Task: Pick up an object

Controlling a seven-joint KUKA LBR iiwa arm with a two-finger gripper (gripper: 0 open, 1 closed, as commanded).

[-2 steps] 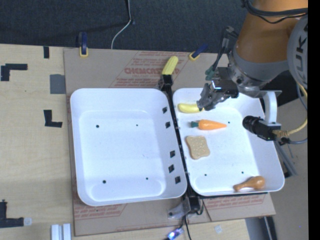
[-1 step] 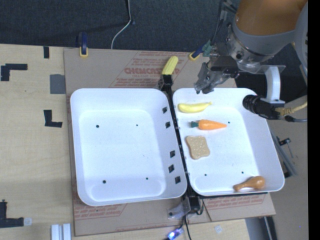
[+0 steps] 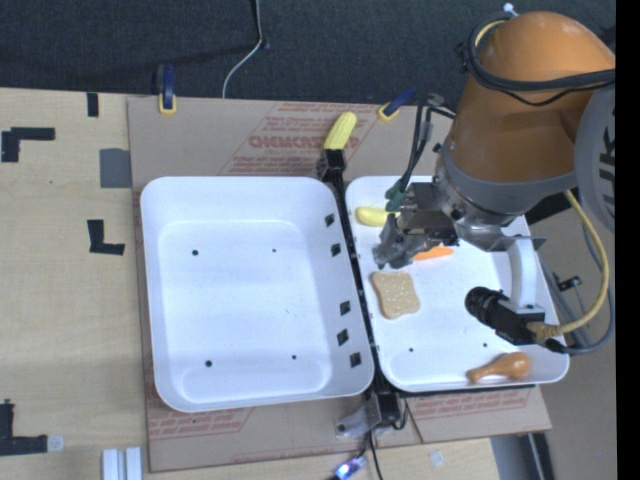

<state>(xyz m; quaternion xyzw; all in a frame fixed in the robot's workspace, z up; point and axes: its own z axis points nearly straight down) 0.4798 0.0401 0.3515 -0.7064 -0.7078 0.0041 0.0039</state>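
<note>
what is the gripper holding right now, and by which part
It cannot be told. The gripper sits low in the right bin between the banana, carrot and bread slice; nothing visibly sits in it.

My own wrist and orange band [image 3: 540,68] covered most of the upper right of the frame, hiding the far right corner of the right bin [image 3: 440,363]. My gripper [image 3: 397,248] hung dark over that bin's upper left part, and I could not tell how its fingers stood. It hid one end of the orange carrot-like piece [image 3: 436,253] and the right end of the yellow banana-shaped toy [image 3: 369,214]. My arm ran out past the frame's right edge. The red print on the cardboard sheet [image 3: 285,138] was too blurred to read.
</note>
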